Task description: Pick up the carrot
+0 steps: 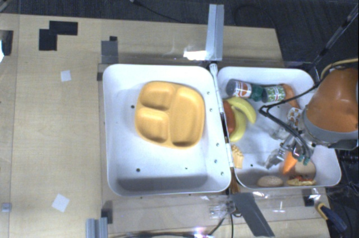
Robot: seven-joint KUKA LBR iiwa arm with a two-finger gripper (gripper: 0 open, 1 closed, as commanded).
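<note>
The carrot [289, 163], a short orange piece, lies low in the right bin [255, 141] near its front right corner. My gripper [288, 159] is down over it, open, with one finger [273, 161] to the carrot's left and the other to its right. The fingers stand wider than the carrot and do not press on it. The wrist and its cables hide the carrot's upper end.
The right bin also holds a banana [242, 116], a red item [228, 113], a bottle [244, 88], a green can [274, 94], a brown lump [270, 181] and a small food item [303, 179] close to the carrot. A yellow divided tray [170, 113] lies in the left bin [120, 169].
</note>
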